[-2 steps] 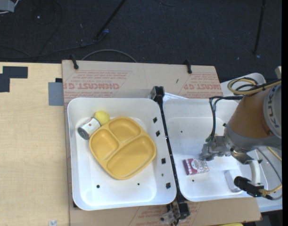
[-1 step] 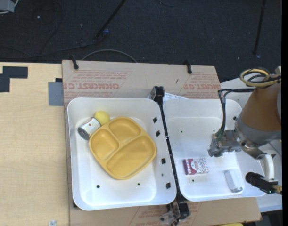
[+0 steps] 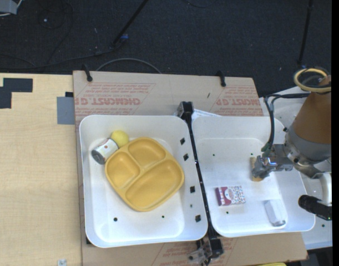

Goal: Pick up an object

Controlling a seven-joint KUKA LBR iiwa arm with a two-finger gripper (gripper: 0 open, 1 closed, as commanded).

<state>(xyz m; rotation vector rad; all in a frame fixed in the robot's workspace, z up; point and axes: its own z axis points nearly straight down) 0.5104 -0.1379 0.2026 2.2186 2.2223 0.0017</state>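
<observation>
In the right bin (image 3: 230, 131) my gripper (image 3: 259, 169) hangs low over the floor, near the middle right. A small red and white packet (image 3: 230, 195) lies flat in front of it, to its left. A pale grey oblong piece (image 3: 274, 213) rests near the bin's front right corner. The left bin (image 3: 102, 226) holds a yellow divided plate (image 3: 144, 173), a yellow ball (image 3: 120, 138) and a small grey can (image 3: 104, 151) lying on its side. A small brownish patch shows at the gripper's tip; what it is cannot be made out.
A black divider (image 3: 192, 170) runs between the two bins. The grey arm with its orange band (image 3: 316, 112) comes in over the right bin's right wall, with cables (image 3: 272, 121) looping beside it. Cardboard lies under the bins, and a wooden bench top (image 3: 30, 176) lies to the left.
</observation>
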